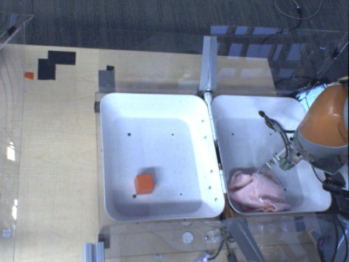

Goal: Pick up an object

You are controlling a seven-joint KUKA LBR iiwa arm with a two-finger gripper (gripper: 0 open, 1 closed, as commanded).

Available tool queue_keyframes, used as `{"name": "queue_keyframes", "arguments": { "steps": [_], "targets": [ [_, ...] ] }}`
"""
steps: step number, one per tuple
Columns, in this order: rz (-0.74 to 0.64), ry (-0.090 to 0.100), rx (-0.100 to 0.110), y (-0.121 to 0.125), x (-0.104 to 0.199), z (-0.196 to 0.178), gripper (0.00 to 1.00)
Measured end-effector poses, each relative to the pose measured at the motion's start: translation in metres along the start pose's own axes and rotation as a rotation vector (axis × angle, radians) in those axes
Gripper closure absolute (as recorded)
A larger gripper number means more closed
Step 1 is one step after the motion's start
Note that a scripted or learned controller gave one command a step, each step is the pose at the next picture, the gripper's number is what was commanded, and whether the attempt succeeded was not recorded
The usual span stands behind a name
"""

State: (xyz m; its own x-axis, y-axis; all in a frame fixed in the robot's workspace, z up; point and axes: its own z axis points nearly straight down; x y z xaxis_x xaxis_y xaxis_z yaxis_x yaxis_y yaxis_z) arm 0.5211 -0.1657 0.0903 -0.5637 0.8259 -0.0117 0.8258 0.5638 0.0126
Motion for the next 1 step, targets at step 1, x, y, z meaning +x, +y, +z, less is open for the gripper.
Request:
{"name": "queue_keyframes", "arguments": {
  "steps": [1],
  "targets": [
    [-0.169,0.007,0.005,0.017,0.0712,-0.0138,0.0]
  ]
}}
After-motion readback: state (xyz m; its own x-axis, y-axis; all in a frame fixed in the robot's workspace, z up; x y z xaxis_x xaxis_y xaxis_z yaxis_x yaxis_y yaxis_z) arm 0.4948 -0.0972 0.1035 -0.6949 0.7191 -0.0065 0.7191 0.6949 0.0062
